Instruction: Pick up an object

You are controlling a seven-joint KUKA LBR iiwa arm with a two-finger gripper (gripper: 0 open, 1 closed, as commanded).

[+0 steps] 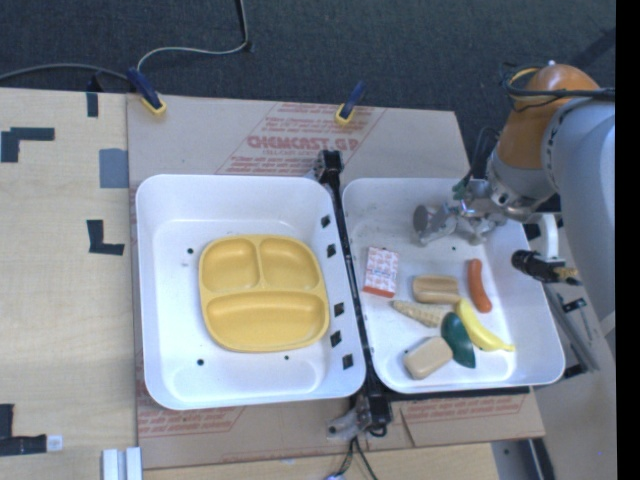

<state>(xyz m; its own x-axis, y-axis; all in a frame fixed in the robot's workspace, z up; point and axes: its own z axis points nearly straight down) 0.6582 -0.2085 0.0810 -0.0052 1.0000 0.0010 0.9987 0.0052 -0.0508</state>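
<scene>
Cardboard covers the bench under two white bins. Right bin [520, 368] has all the grabbable stuff: a sausage [479, 285], bread roll [436, 289], banana [482, 331], green piece [459, 339], tan block [428, 357], corn cob [419, 313] and a small red-printed packet [380, 271]. Gripper [437, 223] sits low at that bin's far end, apart from the food; can't tell how it's set. Left bin [165, 268] holds a yellow divided tray [264, 293].
</scene>
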